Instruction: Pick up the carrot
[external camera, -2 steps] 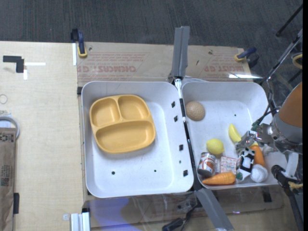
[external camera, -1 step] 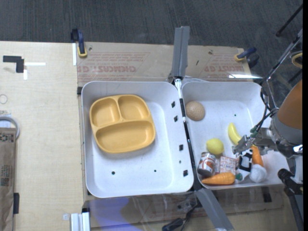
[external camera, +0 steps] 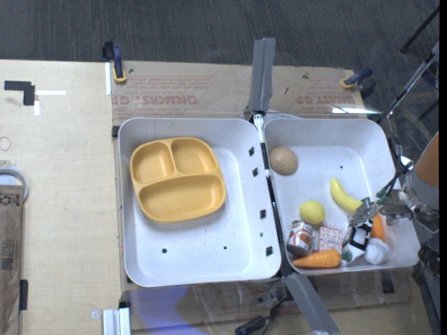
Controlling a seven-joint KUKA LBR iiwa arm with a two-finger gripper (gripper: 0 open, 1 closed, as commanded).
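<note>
The orange plastic carrot (external camera: 318,259) lies on its side along the near wall of the right shallow white bin (external camera: 328,132), just beside a small red-labelled tin can (external camera: 300,236) and a flat printed packet (external camera: 330,239). The robot's hand (external camera: 364,218) sits low in the bin's right corner, apart from the carrot; whether it is spread or pressed together I cannot tell. A yellow banana (external camera: 343,195), a yellow lemon (external camera: 312,212) and a round tan ball (external camera: 283,160) lie farther back. The left white bin (external camera: 209,264) carries a yellow divided plate (external camera: 178,179).
</note>
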